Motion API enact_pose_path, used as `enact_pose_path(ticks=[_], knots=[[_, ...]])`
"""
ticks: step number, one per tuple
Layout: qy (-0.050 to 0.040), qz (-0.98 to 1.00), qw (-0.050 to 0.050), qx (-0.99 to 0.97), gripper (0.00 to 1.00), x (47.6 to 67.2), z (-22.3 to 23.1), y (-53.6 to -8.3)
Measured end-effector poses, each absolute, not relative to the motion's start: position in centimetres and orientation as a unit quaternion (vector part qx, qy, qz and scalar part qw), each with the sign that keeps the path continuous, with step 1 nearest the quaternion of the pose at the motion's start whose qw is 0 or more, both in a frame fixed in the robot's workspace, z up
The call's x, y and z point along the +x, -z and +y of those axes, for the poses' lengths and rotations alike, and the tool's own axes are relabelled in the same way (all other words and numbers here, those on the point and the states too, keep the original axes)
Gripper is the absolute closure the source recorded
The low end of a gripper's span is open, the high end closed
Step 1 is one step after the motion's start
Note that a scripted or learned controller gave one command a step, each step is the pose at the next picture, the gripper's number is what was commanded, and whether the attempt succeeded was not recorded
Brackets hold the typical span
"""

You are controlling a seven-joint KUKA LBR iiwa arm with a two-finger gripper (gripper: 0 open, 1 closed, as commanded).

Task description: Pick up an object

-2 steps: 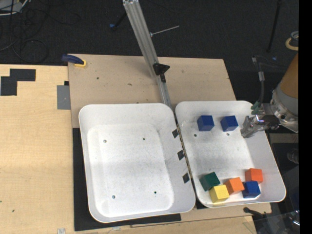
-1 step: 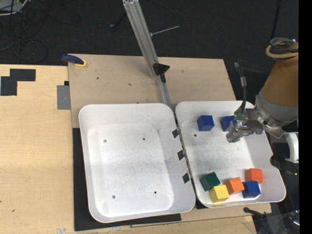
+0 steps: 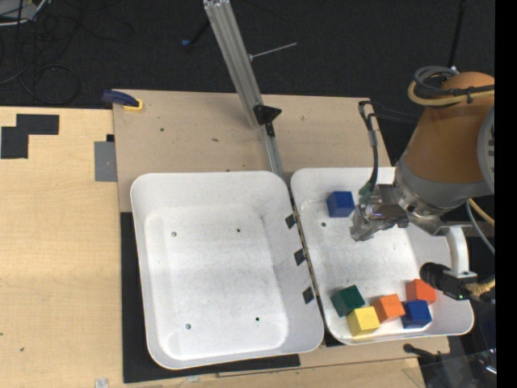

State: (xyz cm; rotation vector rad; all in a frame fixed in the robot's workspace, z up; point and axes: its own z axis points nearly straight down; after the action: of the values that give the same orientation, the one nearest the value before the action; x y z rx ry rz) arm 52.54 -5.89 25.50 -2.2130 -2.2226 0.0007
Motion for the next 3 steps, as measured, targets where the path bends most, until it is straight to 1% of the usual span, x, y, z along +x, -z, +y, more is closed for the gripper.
enact_pose_path(ticks=[1,2,3], knots=[[-0.0011,-0.709,0.003,-0.706,1.0,51.3,-0.1,-24.0],[-0.0004,-0.709,0.002,-0.705,1.0,51.2,5.3,-24.3],[-0.0023,-0.708,0.003,-0.706,1.0,50.5,9.8,-22.8]])
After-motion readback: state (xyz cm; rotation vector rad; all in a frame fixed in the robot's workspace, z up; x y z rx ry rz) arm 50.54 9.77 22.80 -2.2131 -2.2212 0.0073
